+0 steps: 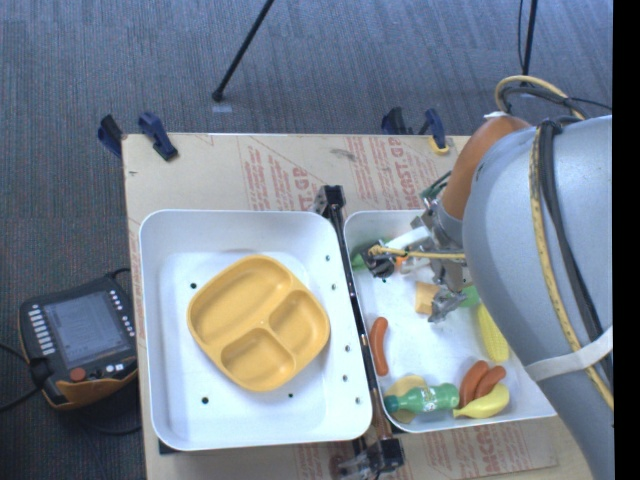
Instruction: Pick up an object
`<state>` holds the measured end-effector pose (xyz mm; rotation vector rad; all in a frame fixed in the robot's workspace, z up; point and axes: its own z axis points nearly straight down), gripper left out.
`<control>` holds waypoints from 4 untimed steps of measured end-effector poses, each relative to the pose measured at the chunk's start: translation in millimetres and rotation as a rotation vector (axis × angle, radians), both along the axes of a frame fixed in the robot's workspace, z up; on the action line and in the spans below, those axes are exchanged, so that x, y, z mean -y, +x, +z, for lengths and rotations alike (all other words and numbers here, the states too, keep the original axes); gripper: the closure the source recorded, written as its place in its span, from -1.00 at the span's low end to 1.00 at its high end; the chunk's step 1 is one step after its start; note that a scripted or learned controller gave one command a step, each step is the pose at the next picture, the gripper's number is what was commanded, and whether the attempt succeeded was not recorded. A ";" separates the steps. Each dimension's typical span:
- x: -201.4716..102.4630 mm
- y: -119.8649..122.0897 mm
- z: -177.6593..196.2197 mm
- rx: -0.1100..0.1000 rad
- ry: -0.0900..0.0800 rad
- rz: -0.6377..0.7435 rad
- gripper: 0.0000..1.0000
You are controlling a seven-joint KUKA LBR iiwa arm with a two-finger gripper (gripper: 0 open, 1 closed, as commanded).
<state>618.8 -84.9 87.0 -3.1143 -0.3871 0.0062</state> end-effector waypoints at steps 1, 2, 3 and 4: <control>12.3 -81.9 -0.5 -0.002 0.002 0.103 -1.00; 6.7 9.9 9.9 0.001 0.001 0.142 -1.00; 11.5 -49.8 -0.5 -0.002 0.002 0.043 -1.00; -21.0 13.9 101.3 0.005 -0.001 -0.027 -1.00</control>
